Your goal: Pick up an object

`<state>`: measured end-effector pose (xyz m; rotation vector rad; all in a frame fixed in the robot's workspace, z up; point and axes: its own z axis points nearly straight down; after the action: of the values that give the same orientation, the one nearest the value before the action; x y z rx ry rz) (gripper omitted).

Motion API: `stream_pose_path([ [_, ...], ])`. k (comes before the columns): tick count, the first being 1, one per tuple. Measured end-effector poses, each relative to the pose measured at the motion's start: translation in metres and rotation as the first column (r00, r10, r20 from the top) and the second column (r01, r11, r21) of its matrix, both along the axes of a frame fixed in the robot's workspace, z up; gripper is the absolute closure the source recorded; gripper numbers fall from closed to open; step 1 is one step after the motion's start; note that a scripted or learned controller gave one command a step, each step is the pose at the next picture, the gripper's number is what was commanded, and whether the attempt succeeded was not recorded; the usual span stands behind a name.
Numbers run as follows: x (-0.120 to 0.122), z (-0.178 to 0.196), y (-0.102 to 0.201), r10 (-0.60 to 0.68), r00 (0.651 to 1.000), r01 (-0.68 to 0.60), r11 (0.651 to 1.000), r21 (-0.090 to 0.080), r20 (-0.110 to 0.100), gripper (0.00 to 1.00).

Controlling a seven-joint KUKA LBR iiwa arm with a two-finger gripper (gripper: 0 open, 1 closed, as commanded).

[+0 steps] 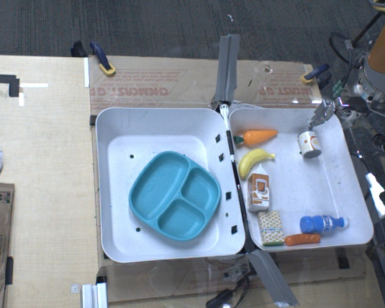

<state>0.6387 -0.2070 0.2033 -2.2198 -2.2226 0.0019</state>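
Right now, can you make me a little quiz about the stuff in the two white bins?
1. True or false: the blue divided plate lies in the left bin.
2. Which lies closest to the carrot? A) blue bottle B) banana C) small can
3. Fill in: the gripper is over the right bin's far ____ corner.

Key:
1. True.
2. B, the banana just below it.
3. Right, next to the small can.
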Motion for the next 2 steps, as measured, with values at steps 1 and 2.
stream_pose_path([
  [1,0.008,-0.11,-0.006,0.073,0.997,-0.073,0.997,0.013,-0.003,0.0],
  [2,0.009,-0.098,-0.01,0.074,0.997,-0.074,0.997,0.002,0.002,1.0],
])
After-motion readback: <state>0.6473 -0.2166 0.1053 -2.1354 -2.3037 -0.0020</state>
